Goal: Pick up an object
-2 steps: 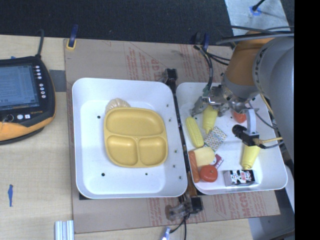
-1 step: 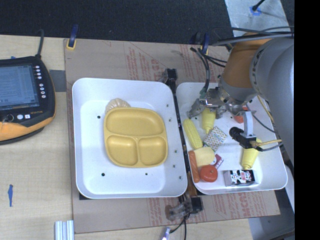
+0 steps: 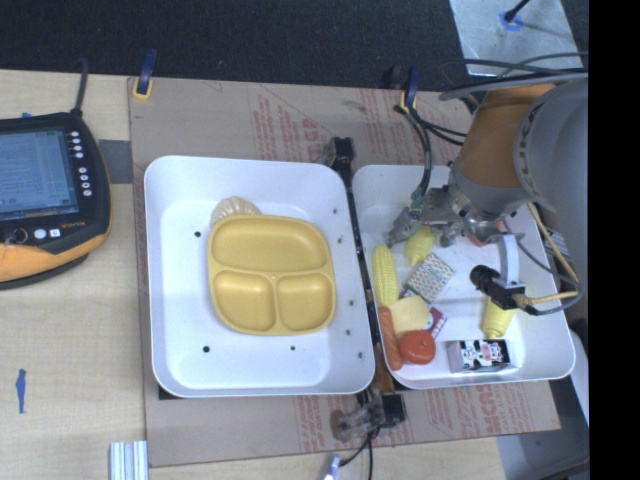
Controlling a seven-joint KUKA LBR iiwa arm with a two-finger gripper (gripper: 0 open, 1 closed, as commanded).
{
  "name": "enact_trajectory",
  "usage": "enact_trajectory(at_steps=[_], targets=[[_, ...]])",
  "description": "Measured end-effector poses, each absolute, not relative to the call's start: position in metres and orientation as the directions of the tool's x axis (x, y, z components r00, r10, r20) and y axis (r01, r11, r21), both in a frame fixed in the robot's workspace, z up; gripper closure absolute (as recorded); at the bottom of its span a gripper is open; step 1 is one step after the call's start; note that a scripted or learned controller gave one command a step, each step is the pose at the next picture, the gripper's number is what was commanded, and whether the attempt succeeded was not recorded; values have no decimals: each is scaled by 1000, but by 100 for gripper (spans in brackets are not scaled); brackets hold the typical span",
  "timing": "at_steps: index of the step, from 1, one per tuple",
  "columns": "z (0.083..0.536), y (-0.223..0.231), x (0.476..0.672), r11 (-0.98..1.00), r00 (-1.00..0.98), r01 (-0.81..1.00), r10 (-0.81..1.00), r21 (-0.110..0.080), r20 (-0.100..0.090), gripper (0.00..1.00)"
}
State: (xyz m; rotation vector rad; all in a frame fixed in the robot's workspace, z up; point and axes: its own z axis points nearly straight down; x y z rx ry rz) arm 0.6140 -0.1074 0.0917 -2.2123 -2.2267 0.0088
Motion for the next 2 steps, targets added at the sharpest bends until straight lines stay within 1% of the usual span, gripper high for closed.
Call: enact_trajectory(at_steps=[1, 2], targets=[[92, -117, 637, 5, -5, 1000, 1000, -2, 0, 0], [103, -117, 637, 8, -8, 1000, 1000, -4, 1, 100]])
